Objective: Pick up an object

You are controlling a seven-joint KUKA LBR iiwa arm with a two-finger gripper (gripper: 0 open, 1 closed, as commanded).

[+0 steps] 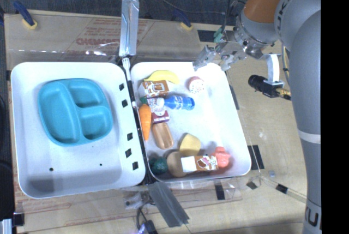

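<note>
two white bins: the left bin point(22, 118) holds one blue tray point(75, 110); the right bin point(232, 113) holds one carrot point(144, 121) and one banana point(163, 76). the claw point(210, 61) hangs open, gripping nothing, over the far rim.

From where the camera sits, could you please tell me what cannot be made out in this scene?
- Pincer: small and blurred above the right bin's far rim; its opening is unreadable.
- Dark green item: partly hidden at the near corner behind a brown item; identity unclear.
- Box label: print too small to read.

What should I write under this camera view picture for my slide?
Robot hand hovers by the right bin of toy food; blue tray sits left.
</note>
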